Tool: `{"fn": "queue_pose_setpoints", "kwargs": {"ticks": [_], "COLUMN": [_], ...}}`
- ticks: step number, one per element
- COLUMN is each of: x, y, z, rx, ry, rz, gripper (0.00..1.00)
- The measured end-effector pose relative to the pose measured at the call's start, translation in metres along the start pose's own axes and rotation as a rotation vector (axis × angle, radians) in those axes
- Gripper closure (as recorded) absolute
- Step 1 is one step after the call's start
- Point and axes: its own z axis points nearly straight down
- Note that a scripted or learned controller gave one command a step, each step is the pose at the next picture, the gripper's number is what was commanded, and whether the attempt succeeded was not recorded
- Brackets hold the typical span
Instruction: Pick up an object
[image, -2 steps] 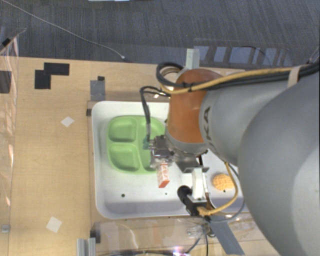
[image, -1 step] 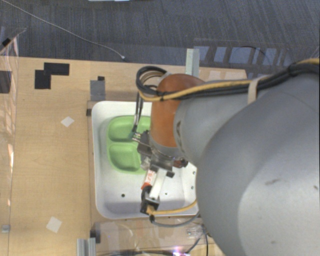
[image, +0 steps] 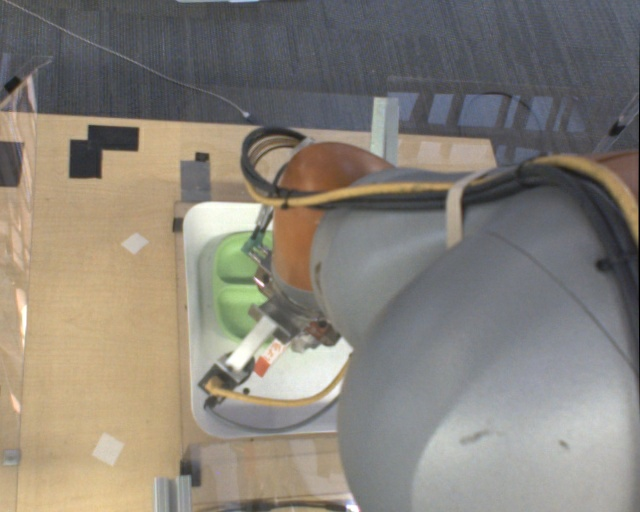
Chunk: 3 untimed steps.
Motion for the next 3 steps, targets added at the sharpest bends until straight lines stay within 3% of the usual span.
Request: {"fn": "queue_pose_setpoints", "kwargs": {"ticks": [1, 2, 3], "x": [0.003, 0.003, -0.01], "y": [-0.002, -0.002, 0.012], "z": [0.006, 0.011, -0.219], "rx": [0.001, 0.001, 0.003], "ry": [0.001, 0.002, 0.012], "rz": [0.476, 0.605, 0.575], "gripper": [1.0, 1.0, 1.0]}}
